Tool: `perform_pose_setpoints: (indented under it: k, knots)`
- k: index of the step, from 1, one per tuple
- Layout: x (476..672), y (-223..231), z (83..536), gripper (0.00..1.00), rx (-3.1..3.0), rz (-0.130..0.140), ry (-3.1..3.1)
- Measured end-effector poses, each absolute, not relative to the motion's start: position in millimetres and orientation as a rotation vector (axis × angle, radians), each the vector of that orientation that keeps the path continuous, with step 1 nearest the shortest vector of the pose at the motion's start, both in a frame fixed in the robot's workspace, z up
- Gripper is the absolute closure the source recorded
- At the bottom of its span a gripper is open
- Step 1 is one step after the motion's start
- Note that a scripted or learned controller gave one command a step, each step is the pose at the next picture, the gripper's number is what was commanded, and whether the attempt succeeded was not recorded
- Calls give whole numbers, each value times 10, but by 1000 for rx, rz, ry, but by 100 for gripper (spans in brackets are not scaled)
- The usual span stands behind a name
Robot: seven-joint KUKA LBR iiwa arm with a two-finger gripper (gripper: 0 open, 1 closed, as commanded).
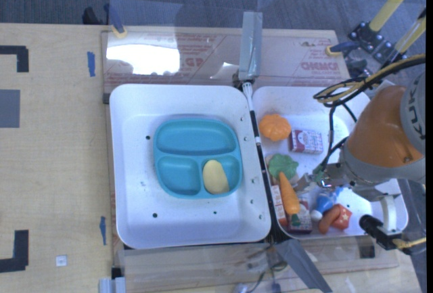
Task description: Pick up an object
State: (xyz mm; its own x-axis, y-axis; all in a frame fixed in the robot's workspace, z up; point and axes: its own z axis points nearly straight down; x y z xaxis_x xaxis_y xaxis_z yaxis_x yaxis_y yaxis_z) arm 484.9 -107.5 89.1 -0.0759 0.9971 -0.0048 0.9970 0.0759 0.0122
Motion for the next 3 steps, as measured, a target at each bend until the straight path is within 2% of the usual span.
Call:
perform_pose_setpoints:
  k: [1,2,3]
  knots:
    - [5023,-1311,884,0,2253,10,2177]
    - [4835,-1286,890,0,1940,8,2454]
    - [4853,-1291,1004,100,1938,12,2448]
